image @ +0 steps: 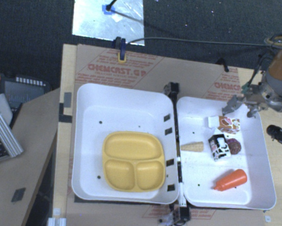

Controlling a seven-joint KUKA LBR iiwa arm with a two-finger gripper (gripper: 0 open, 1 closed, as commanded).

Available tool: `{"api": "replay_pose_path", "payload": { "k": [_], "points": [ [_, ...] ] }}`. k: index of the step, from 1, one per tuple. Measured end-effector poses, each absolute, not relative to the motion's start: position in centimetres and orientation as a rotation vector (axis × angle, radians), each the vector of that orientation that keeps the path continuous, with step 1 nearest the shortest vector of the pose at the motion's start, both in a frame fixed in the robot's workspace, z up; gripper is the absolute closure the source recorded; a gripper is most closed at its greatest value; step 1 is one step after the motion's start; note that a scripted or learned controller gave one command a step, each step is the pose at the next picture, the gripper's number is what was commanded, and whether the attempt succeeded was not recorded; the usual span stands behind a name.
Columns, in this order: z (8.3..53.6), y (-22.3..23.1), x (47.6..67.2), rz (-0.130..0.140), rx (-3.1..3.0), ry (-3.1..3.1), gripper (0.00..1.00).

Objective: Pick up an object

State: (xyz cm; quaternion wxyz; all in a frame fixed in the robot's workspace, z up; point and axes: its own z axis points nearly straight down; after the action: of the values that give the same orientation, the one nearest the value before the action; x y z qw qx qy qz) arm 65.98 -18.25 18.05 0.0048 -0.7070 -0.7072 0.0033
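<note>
Gripper [241,102] at the end of the grey arm hangs over the far right corner of the right bin [257,196], seen from above at a slant; whether it is released or clenched cannot be told, and nothing shows in its grasp. Just below it in the same bin lies a small white packet with a red print [227,124]. Nearer the camera sit a black-and-white carton [218,147] with a dark red round piece [234,146] touching its right side, a pale cone-shaped wedge [192,146] near the bin's left wall, and an orange carrot [231,179] lying alone toward the front. The left bin [89,110] holds a yellow divided tray [132,160].

Judging from this, the arm is choosing a target. The carrot looks the easiest pick: it lies well apart from its neighbours, so a descent centred across its thick end should close cleanly. The crowded carton risks a glancing, failed grip.
</note>
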Motion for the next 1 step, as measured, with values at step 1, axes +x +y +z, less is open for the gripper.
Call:
{"api": "replay_pose_path", "payload": {
  "k": [1],
  "points": [
    [18.97,-18.2,66.29,-0.001,-2.219,-2.226,0.0]
  ]
}}
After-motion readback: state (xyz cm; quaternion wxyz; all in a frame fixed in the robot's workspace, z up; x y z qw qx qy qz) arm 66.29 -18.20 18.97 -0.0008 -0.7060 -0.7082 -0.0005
